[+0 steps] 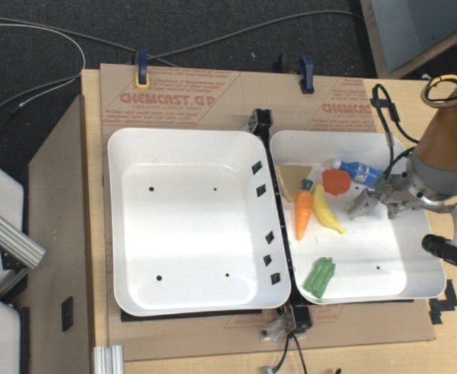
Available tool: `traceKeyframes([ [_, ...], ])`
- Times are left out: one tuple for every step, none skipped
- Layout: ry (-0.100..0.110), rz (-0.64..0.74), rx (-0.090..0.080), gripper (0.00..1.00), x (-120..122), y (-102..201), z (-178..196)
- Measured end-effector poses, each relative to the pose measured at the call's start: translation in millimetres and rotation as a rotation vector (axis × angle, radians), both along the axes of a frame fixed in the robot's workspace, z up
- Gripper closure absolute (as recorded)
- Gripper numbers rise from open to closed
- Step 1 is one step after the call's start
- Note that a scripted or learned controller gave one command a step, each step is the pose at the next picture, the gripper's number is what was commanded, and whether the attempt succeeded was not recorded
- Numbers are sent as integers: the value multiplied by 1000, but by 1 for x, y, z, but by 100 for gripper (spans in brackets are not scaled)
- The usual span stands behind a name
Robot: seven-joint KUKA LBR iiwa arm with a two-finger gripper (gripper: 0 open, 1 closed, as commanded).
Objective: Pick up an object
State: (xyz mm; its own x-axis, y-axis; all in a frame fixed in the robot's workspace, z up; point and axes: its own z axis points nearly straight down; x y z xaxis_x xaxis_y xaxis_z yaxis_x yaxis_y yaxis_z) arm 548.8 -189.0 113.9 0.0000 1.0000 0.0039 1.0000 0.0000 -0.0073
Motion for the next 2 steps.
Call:
traceKeyframes([
  [-2, 0, -1, 0, -1, 1, -31],
  [-7, 0, -2, 100, 1, 1, -18],
])
